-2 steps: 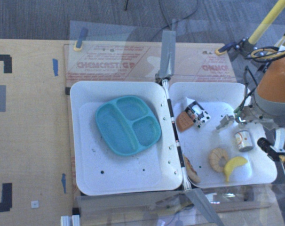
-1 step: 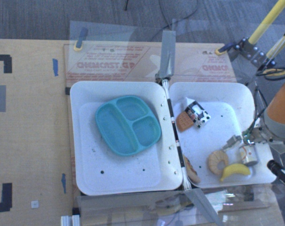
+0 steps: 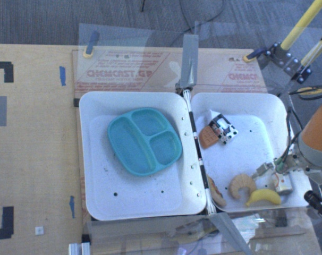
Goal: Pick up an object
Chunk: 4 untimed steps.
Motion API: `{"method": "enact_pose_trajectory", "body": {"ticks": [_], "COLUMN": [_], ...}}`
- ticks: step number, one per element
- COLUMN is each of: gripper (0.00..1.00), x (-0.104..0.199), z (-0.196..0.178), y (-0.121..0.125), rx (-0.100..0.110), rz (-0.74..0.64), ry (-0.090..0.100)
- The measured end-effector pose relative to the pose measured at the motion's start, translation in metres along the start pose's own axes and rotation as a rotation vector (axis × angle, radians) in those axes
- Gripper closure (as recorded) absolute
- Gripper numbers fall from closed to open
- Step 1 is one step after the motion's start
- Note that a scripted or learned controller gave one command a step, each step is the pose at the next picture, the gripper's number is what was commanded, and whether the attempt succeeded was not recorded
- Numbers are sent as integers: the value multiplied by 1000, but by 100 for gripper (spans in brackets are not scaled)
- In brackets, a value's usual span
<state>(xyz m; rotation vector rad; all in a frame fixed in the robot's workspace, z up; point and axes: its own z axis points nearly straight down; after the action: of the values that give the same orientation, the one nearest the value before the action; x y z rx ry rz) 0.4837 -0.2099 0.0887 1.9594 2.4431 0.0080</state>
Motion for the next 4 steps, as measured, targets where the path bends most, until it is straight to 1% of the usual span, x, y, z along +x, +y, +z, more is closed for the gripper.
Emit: {"method": "enact_pose_trajectory", "body": {"ticks": [1,2,3,4], "gripper": [0,0,0,100], "x": [53,76,76,75], "z": [0,0,1,-10], "y": [55,122,153,154], "rx": [-2,-2,2,-2], "rz": [-121,-193,-135,-135], "ry": [-3,-1,-1,-3]}}
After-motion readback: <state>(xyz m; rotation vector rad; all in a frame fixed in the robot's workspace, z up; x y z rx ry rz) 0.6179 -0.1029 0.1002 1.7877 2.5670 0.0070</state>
